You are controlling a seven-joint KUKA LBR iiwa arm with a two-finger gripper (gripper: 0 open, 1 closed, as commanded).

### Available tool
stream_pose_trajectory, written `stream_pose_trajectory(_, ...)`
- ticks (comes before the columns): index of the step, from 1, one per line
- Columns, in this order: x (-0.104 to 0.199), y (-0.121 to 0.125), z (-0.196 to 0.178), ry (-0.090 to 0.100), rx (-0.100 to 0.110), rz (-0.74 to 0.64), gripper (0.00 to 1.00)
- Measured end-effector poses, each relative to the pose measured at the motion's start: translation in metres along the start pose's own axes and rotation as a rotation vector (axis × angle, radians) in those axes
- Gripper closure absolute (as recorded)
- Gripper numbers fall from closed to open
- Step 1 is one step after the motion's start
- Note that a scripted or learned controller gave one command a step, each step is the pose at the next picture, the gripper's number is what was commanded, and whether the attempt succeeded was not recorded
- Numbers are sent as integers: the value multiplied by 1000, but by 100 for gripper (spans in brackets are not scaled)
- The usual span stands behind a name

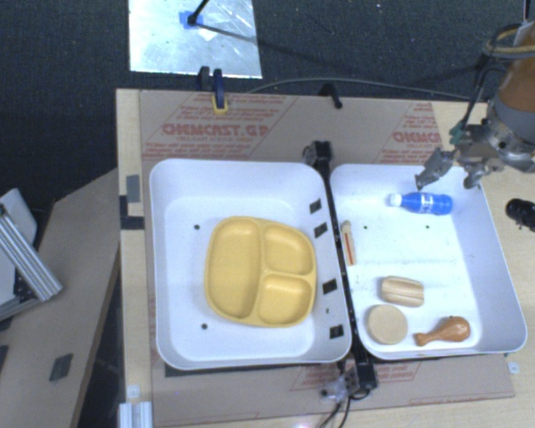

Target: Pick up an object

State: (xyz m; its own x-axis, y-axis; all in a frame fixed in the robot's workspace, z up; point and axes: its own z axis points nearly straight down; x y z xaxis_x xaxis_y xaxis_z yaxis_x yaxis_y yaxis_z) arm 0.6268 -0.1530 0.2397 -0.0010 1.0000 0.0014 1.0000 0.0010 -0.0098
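I see my pincer [448, 173] spread open, holding nothing, just above the blue bottle [422, 203], which lies on its side near the far edge of the right bin [490, 239].

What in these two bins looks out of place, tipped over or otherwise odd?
Only small things. The blue bottle lies on its side in the right bin, below the tool. A thin orange stick rests against the divider between the bins. Nothing looks spilled or broken.
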Motion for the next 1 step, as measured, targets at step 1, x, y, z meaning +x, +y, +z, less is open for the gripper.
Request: stream_pose_trajectory(1,0,2,-7,-2,-11,-2,0)
